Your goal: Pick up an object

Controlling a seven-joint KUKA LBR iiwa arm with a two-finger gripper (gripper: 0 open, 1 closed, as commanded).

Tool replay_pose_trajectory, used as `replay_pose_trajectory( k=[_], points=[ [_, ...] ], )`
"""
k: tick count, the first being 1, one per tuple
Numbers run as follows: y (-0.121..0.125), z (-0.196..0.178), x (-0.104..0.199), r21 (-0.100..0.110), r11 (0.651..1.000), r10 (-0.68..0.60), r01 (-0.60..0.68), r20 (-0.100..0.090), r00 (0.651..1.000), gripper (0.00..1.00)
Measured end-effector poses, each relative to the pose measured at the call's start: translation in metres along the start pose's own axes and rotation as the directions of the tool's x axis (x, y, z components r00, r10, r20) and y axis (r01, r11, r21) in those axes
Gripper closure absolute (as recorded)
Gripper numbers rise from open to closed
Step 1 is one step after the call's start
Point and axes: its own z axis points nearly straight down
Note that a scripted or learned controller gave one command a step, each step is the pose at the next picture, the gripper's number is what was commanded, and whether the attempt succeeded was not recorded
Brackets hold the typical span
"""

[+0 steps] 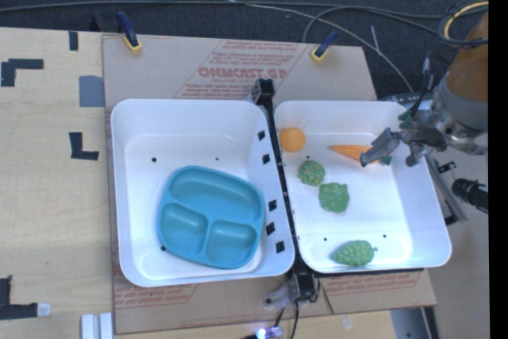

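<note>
Nothing was lifted yet: the gripper (394,148) hung open and empty over the right bin (421,206), fingers spread just beside the carrot (347,150). The whole grasp remained.

jaws (394,148) open over right bin (421,202) | carrot (349,151) beside

2 white bins (127,171), 1 blue tray (210,217), 3 green lumps (334,197) (broccoli-like), 1 orange ball (293,140), 1 carrot (349,151)

Blue tray (211,217), orange ball (293,140), orange carrot (349,151), white bins (127,171).
</note>
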Motion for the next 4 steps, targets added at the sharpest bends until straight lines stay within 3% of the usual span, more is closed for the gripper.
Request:
replay_pose_trajectory(
  k=[1,4],
  points=[
    [0.002,-0.006,0.0,-0.01,1.0,-0.003,0.003,0.002,1.0,0.0],
    [-0.003,0.128,0.0,-0.006,1.0,-0.003,0.003,0.002,1.0,0.0]
  ],
)
